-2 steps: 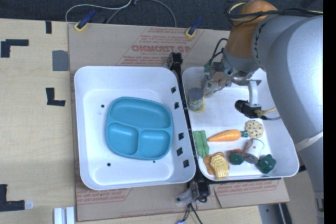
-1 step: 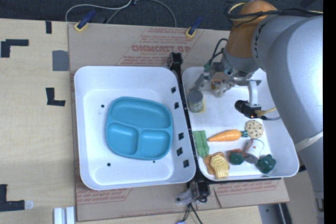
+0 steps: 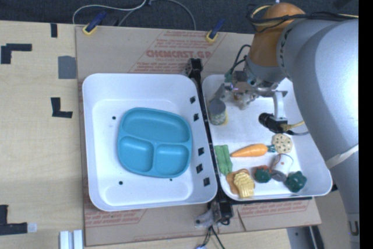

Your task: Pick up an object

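Red "CHEMCAST GP" print crosses the brown board (image 3: 175,52) under two glossy white bins. The left bin (image 3: 99,102) holds a blue three-part tray (image 3: 154,143). The jaws (image 3: 242,93), state unclear, hang over the right bin (image 3: 317,172), near a grey can (image 3: 217,112); a smooth carrot (image 3: 249,151) lies below.

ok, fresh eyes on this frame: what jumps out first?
The big grey arm with its orange band, reaching in from the right over the far end of the right bin. Next, the blue divided plate alone in the left bin. Then the toy food at the right bin's near end, led by the carrot.
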`<act>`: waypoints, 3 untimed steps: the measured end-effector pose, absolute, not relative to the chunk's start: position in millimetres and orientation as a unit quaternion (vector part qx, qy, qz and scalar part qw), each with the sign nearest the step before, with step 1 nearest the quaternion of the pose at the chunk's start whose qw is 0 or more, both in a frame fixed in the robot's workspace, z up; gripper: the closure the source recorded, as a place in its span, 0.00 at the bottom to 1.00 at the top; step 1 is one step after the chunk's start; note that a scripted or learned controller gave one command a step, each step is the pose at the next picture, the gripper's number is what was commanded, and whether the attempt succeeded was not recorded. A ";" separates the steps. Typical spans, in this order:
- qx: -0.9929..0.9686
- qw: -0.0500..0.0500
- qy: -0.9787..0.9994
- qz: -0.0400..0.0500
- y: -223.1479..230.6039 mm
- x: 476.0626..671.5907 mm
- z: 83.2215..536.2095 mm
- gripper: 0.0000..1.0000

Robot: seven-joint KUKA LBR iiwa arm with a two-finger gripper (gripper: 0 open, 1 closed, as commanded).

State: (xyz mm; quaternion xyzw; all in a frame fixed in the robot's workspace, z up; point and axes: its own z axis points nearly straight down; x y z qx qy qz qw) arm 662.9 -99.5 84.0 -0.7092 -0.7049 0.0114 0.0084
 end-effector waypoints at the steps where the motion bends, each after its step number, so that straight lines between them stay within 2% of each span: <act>1: -0.709 0.009 -0.705 0.011 -100.1 663.0 84.1 0.00; 2: -0.709 0.002 -0.706 0.007 -98.5 658.2 84.8 0.00; 3: -0.708 0.011 -0.706 0.010 -101.5 663.5 84.1 0.00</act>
